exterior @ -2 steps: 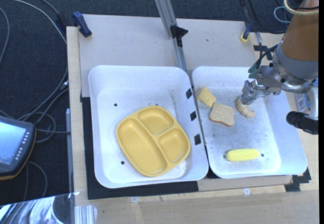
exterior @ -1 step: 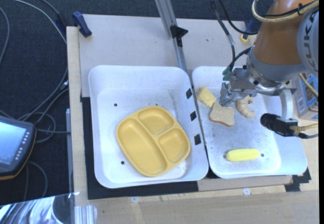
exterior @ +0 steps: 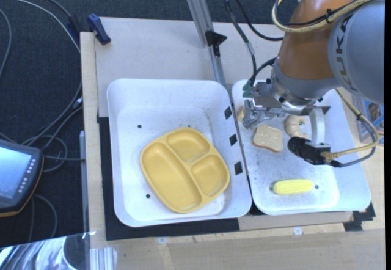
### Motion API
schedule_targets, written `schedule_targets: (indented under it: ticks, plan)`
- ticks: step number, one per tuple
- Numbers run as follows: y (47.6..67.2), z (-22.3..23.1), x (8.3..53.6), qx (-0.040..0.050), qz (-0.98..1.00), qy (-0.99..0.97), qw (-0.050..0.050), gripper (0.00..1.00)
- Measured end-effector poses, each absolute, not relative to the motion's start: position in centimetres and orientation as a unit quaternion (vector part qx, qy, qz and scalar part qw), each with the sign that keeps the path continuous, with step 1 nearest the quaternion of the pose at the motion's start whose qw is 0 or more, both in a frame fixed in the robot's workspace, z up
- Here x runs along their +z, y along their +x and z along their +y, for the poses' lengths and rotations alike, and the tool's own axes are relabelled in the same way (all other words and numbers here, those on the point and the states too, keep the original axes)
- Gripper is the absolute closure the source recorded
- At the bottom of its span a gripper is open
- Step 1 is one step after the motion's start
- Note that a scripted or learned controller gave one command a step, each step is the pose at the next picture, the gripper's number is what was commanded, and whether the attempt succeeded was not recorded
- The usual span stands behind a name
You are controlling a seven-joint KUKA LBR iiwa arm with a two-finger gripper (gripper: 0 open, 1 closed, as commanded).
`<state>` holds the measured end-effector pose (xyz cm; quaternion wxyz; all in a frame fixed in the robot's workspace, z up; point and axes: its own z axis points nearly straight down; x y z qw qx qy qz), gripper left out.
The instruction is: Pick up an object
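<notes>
The gripper (exterior: 255,117) hovers beside the toast slice (exterior: 269,138) — reaching, nothing held. Jaw state: cannot tell. Next, it likely descends onto the toast.

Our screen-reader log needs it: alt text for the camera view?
A grey-and-orange arm's end effector hangs low over the right bin, beside a bread slice and above a corn cob. The left bin holds a yellow divided plate.
</notes>
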<state>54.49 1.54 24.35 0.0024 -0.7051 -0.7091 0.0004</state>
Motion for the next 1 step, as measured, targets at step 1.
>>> schedule_targets:
  ticks: [1]
  plan:
    - [54.89, 7.45, 24.95, -0.0013, -0.710, -0.704, 0.001, 1.00]
